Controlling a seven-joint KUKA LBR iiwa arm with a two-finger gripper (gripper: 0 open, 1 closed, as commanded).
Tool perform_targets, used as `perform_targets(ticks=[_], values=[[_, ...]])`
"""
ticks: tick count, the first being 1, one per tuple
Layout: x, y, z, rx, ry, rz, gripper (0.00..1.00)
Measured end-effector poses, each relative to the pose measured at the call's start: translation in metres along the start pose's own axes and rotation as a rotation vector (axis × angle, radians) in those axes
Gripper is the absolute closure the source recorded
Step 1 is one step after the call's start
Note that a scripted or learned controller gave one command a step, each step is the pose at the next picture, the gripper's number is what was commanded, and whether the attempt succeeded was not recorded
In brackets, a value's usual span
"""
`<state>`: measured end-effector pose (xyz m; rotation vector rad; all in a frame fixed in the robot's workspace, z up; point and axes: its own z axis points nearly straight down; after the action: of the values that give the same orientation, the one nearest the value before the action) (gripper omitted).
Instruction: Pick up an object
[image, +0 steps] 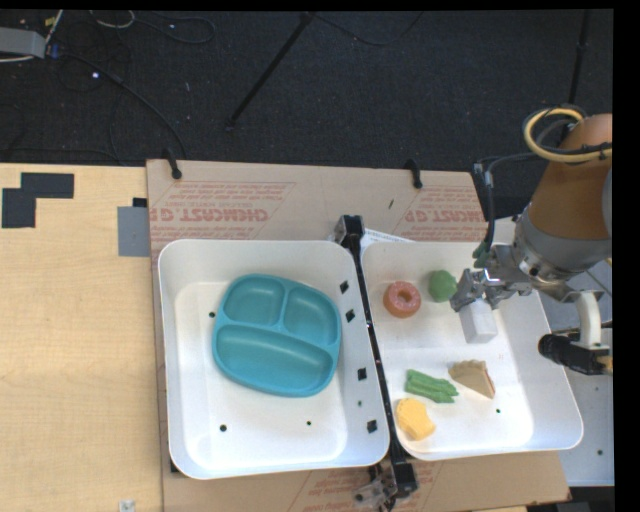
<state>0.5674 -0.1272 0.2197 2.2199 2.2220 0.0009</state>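
You'll find the claw (478, 318) over the right bin (545, 425), low beside the green lump (442, 285) and the pink doughnut (403, 299); you cannot tell whether it is open or closed. The teal divided plate (276, 334) lies in the left bin (190, 400). The cardboard (250, 205) beneath reads, upside down, "CHEMCAST GP".

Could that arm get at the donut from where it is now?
Probably yes. The gripper hangs over the right bin, and the donut lies uncovered in that same bin toward its left side. The green ball sits beside the donut, apart from it, so nothing seems to block the way.
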Motion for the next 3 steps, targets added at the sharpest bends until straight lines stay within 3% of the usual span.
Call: perform_targets(ticks=[3], values=[[0.164, 0.053, 0.013, 0.003, 0.002, -0.004, 1.0]])
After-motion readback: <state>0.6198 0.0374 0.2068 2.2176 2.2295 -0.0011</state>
